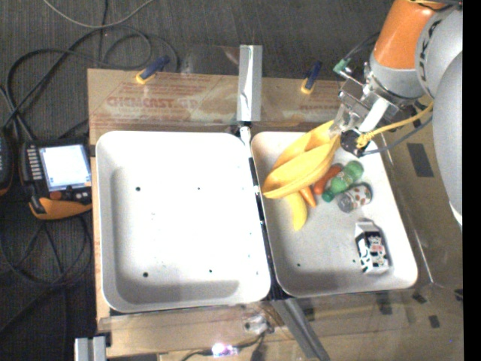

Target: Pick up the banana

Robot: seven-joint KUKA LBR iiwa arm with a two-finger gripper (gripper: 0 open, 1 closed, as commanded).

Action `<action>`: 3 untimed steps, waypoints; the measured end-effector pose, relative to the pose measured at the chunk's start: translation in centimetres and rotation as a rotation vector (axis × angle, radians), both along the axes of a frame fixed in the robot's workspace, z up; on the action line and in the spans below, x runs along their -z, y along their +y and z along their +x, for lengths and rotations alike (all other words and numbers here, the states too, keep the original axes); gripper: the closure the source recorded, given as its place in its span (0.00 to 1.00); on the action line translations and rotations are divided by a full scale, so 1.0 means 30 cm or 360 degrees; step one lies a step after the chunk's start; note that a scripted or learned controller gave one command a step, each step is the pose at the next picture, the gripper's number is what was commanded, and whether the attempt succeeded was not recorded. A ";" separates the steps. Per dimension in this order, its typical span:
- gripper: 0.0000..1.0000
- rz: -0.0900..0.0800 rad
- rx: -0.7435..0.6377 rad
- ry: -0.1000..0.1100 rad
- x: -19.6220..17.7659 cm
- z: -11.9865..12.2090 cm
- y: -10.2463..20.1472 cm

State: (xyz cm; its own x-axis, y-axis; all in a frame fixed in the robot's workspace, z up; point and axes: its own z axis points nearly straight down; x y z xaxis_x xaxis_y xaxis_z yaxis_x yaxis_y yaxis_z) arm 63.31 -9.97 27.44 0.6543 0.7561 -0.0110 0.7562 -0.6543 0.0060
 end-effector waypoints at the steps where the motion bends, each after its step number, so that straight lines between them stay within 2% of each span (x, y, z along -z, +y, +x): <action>1: 1.00 -0.0038 0.0122 -0.0083 -0.004 0.028 0.089; 2: 1.00 0.0007 -0.0110 0.0014 -0.134 0.060 0.103; 3: 1.00 -0.0007 0.0026 -0.0019 -0.058 0.025 0.112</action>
